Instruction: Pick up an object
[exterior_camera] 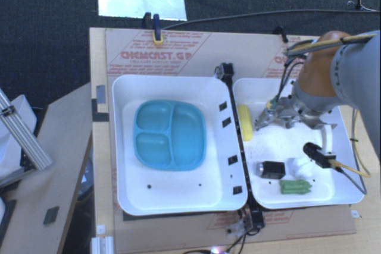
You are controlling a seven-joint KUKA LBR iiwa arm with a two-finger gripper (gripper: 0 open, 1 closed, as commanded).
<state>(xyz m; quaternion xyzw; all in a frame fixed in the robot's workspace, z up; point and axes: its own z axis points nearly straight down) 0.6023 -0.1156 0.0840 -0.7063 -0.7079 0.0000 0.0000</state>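
You see 2 white bins side by side on the bench. The left bin point(128, 187) holds a blue tray point(171, 134) with 3 compartments, lying flat near the middle.

The right bin point(342, 184) holds the loose things. A yellow piece point(244, 122) lies along its left wall, just beside the divider. A black block point(272, 169) sits near the front, left of centre. A green piece point(296, 187) lies at the front edge, just right of the block. A small white piece point(299, 166) sits just above the green one.

The arm point(351, 77) reaches in from your right, over the back of the right bin. The gripper point(266, 118) hangs low over the bin's upper left part, pointing toward the yellow piece and near it. You can see metal fingers point(262, 122) there, with nothing between them, but you cannot tell how wide they stand. A black cable end point(317, 154) hangs below the wrist, near the white piece.
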